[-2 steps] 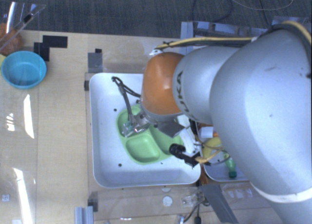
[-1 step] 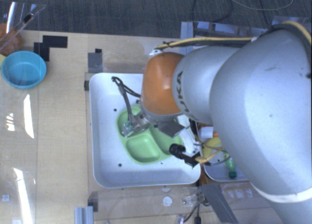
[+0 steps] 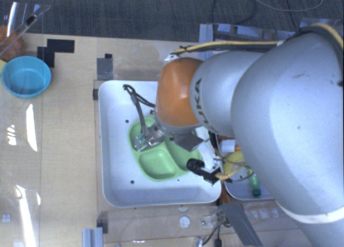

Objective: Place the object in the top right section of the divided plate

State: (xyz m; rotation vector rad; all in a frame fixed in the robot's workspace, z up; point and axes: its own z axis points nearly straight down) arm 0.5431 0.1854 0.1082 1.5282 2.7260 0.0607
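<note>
A light green divided plate (image 3: 157, 164) lies in the left white bin (image 3: 115, 133), with most of its right and far part hidden under the arm. My gripper (image 3: 144, 140) hangs low over the plate's far left part, its metal tip just above or on the green surface. The grey arm with its orange band (image 3: 177, 98) reaches in from the right and covers the middle of the bin. The near compartment of the plate holds nothing I can see.
In the right bin (image 3: 242, 189), mostly hidden by the arm, lie a yellow object (image 3: 236, 160) and a green one (image 3: 255, 186). A blue bowl (image 3: 26, 76) stands on the bench at far left. Cables run along the arm near the plate.
</note>
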